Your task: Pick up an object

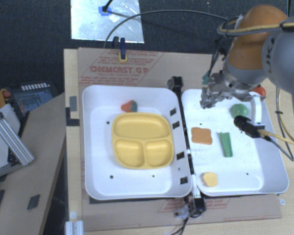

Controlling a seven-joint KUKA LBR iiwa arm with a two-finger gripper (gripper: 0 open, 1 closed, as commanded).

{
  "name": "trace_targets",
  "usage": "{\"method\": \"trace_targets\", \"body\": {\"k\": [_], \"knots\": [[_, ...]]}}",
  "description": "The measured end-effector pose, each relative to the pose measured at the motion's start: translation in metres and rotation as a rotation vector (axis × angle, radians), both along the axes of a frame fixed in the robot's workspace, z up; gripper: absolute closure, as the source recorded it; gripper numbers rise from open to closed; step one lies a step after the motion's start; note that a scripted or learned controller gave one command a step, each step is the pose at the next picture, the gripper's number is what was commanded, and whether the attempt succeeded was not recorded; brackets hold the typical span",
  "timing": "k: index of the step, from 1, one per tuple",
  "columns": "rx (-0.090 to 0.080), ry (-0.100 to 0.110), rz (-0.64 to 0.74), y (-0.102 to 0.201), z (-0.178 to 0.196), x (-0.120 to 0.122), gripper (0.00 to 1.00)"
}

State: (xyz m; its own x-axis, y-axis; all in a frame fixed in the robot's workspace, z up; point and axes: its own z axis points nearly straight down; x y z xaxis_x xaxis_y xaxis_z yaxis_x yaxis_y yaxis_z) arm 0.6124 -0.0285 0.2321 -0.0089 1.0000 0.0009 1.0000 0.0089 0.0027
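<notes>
You had the pincer [209,100] over the far end of the right bin [272,180], nothing in it; can't tell how open. Nearest pick was the orange slab [201,135], w/ green stick [226,144] beside it; drop straight, centered. Left bin [95,180] held a yellow tray [139,140].

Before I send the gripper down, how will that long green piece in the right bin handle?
The green piece looks like a stiff, flat strip, so probably light and unlikely to roll. Lying low on the right bin floor, it may slide away rather than lift.
</notes>
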Motion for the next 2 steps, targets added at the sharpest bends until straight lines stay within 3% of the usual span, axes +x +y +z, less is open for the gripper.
{"method": "trace_targets", "body": {"k": [2], "knots": [[0.002, 0.001, 0.002, 0.116, -0.012, 0.016, 1.0]]}}
